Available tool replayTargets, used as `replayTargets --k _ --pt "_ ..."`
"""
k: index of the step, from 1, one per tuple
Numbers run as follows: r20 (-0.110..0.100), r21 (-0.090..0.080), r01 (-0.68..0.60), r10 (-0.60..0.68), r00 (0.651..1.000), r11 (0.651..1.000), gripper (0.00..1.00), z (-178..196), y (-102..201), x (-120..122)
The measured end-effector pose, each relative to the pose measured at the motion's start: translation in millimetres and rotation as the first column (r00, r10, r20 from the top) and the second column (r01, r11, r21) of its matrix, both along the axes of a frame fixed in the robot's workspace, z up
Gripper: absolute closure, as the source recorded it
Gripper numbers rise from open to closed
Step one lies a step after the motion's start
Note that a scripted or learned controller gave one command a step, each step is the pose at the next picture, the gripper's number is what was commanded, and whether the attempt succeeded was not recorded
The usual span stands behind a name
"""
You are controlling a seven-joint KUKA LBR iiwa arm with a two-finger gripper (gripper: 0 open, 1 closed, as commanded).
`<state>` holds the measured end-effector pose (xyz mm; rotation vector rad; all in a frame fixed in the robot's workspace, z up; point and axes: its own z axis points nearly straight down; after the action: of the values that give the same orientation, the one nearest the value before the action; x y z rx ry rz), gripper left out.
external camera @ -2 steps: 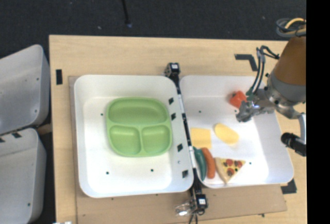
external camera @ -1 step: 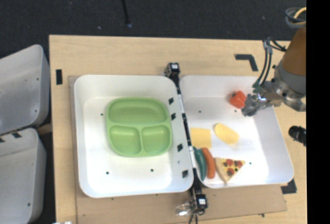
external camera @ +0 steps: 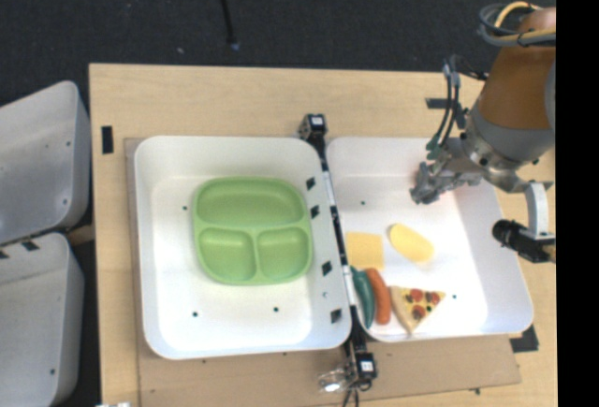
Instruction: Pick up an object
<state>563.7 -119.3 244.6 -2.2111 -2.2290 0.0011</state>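
Observation:
The right bin [external camera: 468, 302] holds a yellow square cheese slice [external camera: 365, 251], a pale yellow oval piece [external camera: 411, 243], an orange carrot with a green top [external camera: 372, 293] and a pizza slice [external camera: 415, 305]. My gripper [external camera: 427, 186] hangs over the bin's upper middle, above and slightly right of the yellow oval piece. Nothing shows between its fingers, and the view does not reveal how they stand. The arm with its orange band [external camera: 515, 87] comes in from the right.
A green divided plate [external camera: 251, 229] lies in the left bin [external camera: 168, 321]. A black-clipped divider [external camera: 328, 218] runs between the two bins. The wooden bench [external camera: 234, 96] surrounds both. White chairs [external camera: 37, 171] stand at the left.

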Motion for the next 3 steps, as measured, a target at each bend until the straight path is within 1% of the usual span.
replayTargets --k 1,2,3 --pt "-0.003 0.0 0.001 -0.001 1.0 1.0 1.0 -10.9 53.5 -1.0" --pt "-0.001 0.001 -0.001 0.001 1.0 1.0 1.0 -6.0 113.3 11.4" --pt "-0.002 0.0 0.0 0.0 1.0 1.0 1.0 -0.8 162.6 10.7"
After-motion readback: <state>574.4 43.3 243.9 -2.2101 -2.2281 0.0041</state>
